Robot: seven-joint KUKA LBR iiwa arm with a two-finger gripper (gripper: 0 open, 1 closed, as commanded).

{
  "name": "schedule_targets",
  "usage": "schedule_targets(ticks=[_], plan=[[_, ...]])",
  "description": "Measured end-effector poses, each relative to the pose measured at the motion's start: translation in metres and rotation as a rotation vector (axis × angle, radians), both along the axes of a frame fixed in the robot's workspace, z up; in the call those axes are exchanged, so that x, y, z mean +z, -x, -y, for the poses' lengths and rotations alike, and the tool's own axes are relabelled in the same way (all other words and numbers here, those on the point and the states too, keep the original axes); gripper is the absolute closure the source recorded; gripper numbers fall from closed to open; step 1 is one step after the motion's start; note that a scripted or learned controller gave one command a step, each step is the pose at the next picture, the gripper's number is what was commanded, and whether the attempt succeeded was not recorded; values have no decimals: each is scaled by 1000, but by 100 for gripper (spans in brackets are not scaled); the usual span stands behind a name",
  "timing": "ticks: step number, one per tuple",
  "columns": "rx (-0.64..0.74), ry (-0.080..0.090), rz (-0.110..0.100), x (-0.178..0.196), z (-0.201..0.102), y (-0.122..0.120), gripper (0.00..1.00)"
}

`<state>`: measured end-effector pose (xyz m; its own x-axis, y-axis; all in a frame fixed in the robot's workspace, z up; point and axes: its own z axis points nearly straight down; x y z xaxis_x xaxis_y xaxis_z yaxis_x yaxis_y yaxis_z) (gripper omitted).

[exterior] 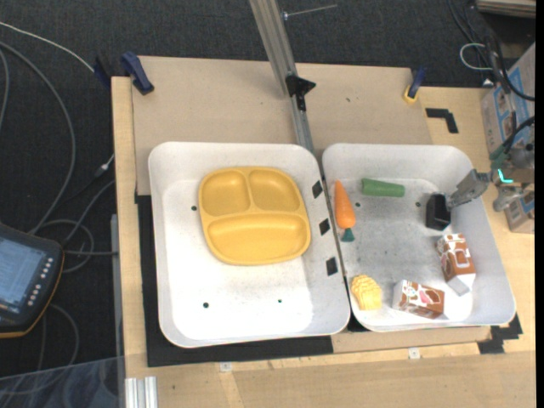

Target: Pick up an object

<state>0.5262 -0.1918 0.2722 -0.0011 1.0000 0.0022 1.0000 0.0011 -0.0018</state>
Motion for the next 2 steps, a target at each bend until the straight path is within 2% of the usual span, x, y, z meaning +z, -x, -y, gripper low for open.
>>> schedule_targets(ticks=[1,2], plan=[[0,-1,-5,-53,-1,-10,0],[-1,-2,-7,-117,-3,-6,0]])
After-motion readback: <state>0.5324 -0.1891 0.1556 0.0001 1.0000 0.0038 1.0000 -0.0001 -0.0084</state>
